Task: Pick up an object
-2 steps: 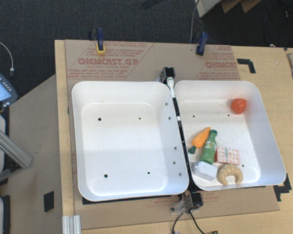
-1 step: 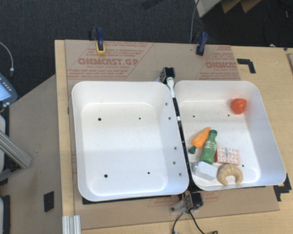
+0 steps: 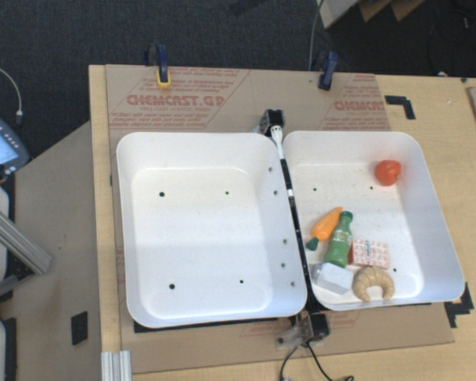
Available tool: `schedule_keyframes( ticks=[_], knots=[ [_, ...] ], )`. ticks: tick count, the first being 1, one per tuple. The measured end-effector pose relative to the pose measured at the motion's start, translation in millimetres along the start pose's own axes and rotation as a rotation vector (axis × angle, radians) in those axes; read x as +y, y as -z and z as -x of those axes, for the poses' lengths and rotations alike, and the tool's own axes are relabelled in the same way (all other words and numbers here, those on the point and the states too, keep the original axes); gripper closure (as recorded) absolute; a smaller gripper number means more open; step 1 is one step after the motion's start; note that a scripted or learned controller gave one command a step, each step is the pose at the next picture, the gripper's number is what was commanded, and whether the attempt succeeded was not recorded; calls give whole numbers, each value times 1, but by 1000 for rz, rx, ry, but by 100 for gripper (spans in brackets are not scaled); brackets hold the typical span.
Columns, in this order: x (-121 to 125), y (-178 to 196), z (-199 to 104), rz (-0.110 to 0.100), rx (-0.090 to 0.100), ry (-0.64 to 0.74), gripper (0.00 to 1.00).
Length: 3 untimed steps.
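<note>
I cannot tell how wide my gripper is set or whether it has anything in it, so I place things by the side my arm reaches in from, the right.

The left bin (image 3: 143,161) is farthest from that reach. The candidates all sit in the right bin (image 3: 432,213).

- **Orange carrot** (image 3: 327,223): farthest from my approach. It looks like a light, hard plastic toy and is tapered, so I judge it likely to slip unless I take it across the thick end.
- **Pale block** (image 3: 333,278): just below the carrot and touching the bottle's base. It is boxy and probably stiff, but crowded.
- **Green bottle** (image 3: 339,240): lies tilted with its neck against the carrot. It is smooth and round, and I would grip it across the body.
- **Red-and-white packet** (image 3: 370,252): flat, probably soft and hard to get under.
- **Tan croissant** (image 3: 374,282): curved, close to the bin's near wall and touching the block.
- **Red tomato** (image 3: 388,172): nearest my side and well apart from the others. It is small, round and glossy, and probably light and rigid. It is my best pick, closing straight down across its middle.
</note>
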<state>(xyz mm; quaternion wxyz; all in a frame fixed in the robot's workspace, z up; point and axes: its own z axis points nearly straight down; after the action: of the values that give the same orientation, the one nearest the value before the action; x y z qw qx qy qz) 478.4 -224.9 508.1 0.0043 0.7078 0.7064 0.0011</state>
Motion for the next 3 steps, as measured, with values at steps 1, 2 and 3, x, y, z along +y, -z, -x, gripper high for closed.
schedule_keyframes(
  ticks=[1, 2, 3],
  knots=[
    [1, -10, -8, -8, 4, 2, 0],
    [1, -34, 0, -10, 4, 0, 0],
    [1, -46, -1, -9, 4, 1, 0]
  ],
)
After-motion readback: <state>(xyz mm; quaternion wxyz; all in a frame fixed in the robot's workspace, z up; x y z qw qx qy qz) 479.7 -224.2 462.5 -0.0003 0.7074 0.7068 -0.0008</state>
